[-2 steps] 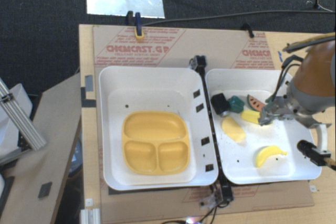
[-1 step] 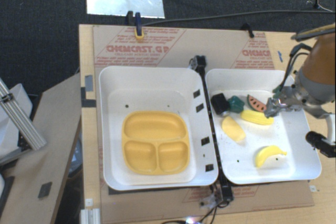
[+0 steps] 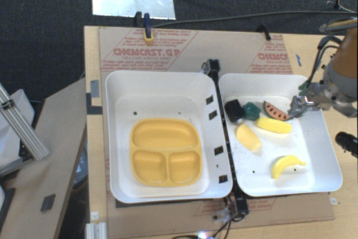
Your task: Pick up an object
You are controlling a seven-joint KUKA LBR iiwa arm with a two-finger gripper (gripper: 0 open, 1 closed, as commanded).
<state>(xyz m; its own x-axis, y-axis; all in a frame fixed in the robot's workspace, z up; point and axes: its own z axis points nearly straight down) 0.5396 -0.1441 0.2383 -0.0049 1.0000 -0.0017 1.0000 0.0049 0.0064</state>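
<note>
Camera view: the gripper (image 3: 295, 106) hovers in the right bin (image 3: 321, 176), just beside the corn (image 3: 273, 125) and melon slice (image 3: 274, 111) — whether its jaws are open, I cannot tell. Crowded toys could deflect a grasp — likely a miss.

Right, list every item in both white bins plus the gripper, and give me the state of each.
Yellow three-compartment plastic tray: flat in the left bin, nothing in it.
Yellow toy banana: lying loose in the right bin.
Yellow corn cob: lying beside the gripper.
Red watermelon slice: lying flat.
Pale yellow block: lying loose.
Black object: touching the green object.
Gripper: low over the right bin, grasp unclear.
</note>
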